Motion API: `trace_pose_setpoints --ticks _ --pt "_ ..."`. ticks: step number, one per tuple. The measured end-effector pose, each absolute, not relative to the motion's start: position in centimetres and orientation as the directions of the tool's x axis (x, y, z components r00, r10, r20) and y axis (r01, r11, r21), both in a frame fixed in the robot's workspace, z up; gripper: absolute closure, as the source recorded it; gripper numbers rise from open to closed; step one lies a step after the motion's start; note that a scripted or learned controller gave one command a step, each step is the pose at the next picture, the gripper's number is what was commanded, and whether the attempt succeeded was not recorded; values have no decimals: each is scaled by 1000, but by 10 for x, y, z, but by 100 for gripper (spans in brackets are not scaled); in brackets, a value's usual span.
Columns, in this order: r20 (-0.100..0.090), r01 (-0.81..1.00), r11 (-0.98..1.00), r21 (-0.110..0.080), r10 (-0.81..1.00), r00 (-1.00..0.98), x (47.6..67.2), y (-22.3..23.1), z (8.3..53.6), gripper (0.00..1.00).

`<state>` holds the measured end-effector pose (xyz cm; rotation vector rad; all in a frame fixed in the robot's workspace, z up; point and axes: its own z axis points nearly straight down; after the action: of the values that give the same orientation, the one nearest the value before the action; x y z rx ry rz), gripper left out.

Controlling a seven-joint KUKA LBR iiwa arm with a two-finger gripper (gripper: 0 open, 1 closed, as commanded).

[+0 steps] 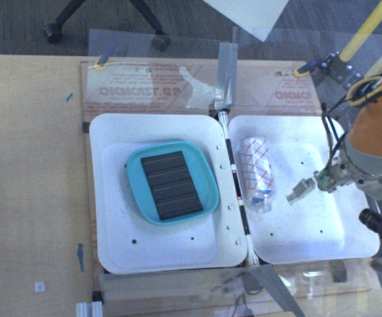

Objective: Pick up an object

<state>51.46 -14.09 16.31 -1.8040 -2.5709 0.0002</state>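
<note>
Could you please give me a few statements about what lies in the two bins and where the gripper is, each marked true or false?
1. The teal tray lies in the left bin. True.
2. The dark ridged block sits on the bench outside the bins. False: it rests on the teal tray.
3. The clear plastic bottle lies in the right bin, near the divider between the bins. True.
4. The gripper is over the left bin. False: it is over the right bin, to the right of the bottle.
5. The gripper holds the bottle. False: the bottle lies apart from it.
</note>
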Motion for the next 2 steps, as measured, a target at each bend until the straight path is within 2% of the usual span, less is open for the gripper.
trace_pose_setpoints --ticks 1,2 --pt "-3 891 454 4 891 -454 580 -48 185 0" --pt "-7 941 339 13 941 -339 569 -119 96 0"
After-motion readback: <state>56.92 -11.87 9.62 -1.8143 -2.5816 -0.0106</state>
